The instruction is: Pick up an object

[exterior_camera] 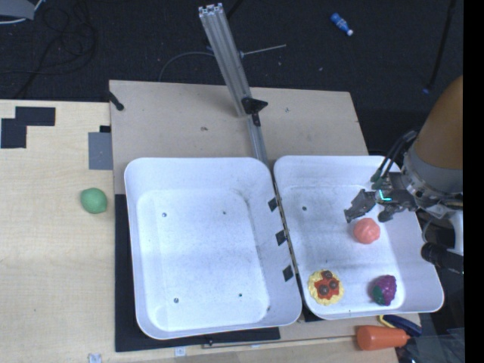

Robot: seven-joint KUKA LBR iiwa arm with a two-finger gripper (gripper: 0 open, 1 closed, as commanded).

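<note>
In the right bin lie three toy foods: a pinkish-orange ball, a yellow round piece with red spots and a purple grape cluster. My gripper hangs over the right bin, just above and beside the pink ball, with its fingers spread open on either side of the ball's top. Nothing is held between the fingers.
The left bin stands next to the right one. A green ball sits on the bench to the left of the bins. An orange carrot-like toy lies outside the right bin's front edge. A metal rail slants behind the bins.
</note>
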